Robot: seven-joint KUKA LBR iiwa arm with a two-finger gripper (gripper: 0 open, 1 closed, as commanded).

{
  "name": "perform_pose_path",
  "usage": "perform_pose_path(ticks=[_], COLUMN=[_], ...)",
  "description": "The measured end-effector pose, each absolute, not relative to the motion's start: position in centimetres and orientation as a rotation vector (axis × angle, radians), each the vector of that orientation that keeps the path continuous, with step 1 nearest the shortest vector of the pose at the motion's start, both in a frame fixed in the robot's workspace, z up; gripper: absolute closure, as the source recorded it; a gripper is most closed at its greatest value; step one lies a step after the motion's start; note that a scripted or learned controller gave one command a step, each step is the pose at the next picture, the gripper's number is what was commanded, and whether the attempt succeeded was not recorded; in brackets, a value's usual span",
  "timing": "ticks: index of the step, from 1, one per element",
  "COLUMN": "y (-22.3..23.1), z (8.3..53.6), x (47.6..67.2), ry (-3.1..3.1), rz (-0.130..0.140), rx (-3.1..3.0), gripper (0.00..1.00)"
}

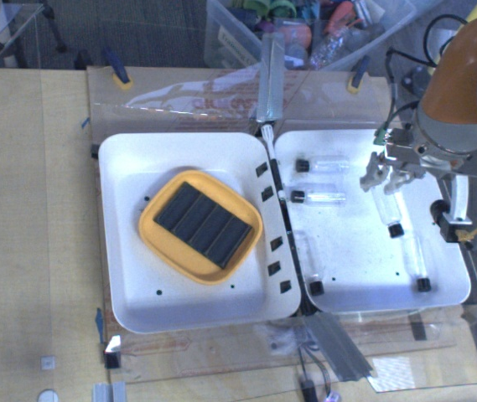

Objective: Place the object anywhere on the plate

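Observation:
A yellow plate [201, 225] with a dark ridged centre lies in the left bin [129, 291]. Several clear tubes with black caps lie in the right bin [448, 287]: one near the back [322, 166], one below it [324, 198], one at the divider [306, 262], and two on the right [387, 212] [415, 262]. My gripper [384, 180] hangs open over the right bin, just above the upper end of the right-hand tube. I see nothing held between its fingers.
A metal divider strip with black clips [272, 216] runs between the bins. A clear tub of colourful toys [305, 11] stands behind the bench. Black cables [443, 212] hang beside the wrist at the right bin's edge.

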State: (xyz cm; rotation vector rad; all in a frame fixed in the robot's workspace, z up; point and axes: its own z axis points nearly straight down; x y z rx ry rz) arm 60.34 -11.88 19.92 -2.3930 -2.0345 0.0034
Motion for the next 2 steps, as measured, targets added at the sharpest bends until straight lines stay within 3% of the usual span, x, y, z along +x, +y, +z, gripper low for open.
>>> perform_pose_path(ticks=[1, 2], y=[-1.9, 1.5], z=[18.4, 19.0], x=[54.8, 55.0], ry=[-2.143, -2.26], rz=[0.004, 0.001], rx=[-2.292, -2.181], gripper=[1.0, 1.0])
